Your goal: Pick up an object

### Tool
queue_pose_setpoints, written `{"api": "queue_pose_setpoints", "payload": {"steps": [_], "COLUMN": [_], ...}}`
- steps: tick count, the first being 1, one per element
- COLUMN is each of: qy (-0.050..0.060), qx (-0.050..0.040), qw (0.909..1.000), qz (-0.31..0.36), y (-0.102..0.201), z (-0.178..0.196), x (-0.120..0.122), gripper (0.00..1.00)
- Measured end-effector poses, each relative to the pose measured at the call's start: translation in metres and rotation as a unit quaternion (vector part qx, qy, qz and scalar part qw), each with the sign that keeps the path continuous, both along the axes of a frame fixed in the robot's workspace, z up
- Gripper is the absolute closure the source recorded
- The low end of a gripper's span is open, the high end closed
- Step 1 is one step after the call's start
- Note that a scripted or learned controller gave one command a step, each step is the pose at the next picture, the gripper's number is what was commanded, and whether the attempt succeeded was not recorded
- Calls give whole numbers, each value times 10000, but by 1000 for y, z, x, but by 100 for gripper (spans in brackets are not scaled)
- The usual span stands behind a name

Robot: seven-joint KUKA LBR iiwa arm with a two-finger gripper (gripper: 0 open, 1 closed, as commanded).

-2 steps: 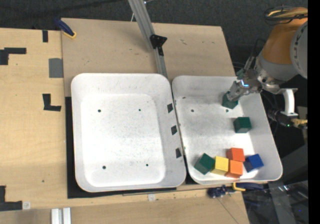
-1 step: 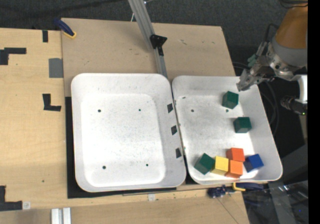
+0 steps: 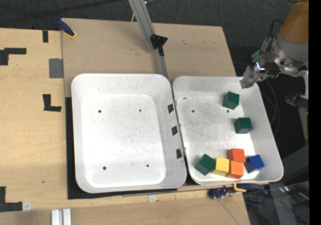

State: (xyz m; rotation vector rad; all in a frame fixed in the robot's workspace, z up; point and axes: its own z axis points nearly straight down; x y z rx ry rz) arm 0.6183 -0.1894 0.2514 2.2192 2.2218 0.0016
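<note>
A grey KUKA arm with an orange band (image 3: 296,23) reaches in over the far right corner of the right-hand shallow white plastic bin (image 3: 200,88), its two-finger gripper (image 3: 249,81) poised just above that bin's far rim; whether the jaws stand open or closed cannot be told from this angle, and nothing is seen between them. The pick has, by the look of it, not yet begun: every block lies on the bin floor. Nearest the gripper is a small dark green wooden cube (image 3: 231,100), close to the bin's far right corner and turned slightly askew to the rim. As a cube it has no long axis to speak of. A second dark green cube (image 3: 243,125) sits midway along the right wall, while a cluster huddles at the near right corner: a green block (image 3: 204,163), a yellow block (image 3: 221,164), two orange blocks (image 3: 236,161) and a blue block (image 3: 255,162), touching or nearly so. The left-hand white bin (image 3: 120,83) adjoins it. What remains, judging from this, is the descent, the closing of the jaws, and the lift.
</note>
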Motion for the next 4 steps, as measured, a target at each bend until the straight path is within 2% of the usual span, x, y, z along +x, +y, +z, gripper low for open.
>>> {"api": "queue_pose_setpoints", "payload": {"steps": [1, 2, 3, 4], "qy": [7, 11, 27, 28], "qx": [9, 8, 10, 5], "qw": [10000, 10000, 10000, 10000], "qz": [23, 22, 26, 21], "y": [55, 108, 165, 209], "z": [7, 4, -12, -23], "x": [-12, -14, -31, -46], "gripper": [100, 100, 100, 100]}}
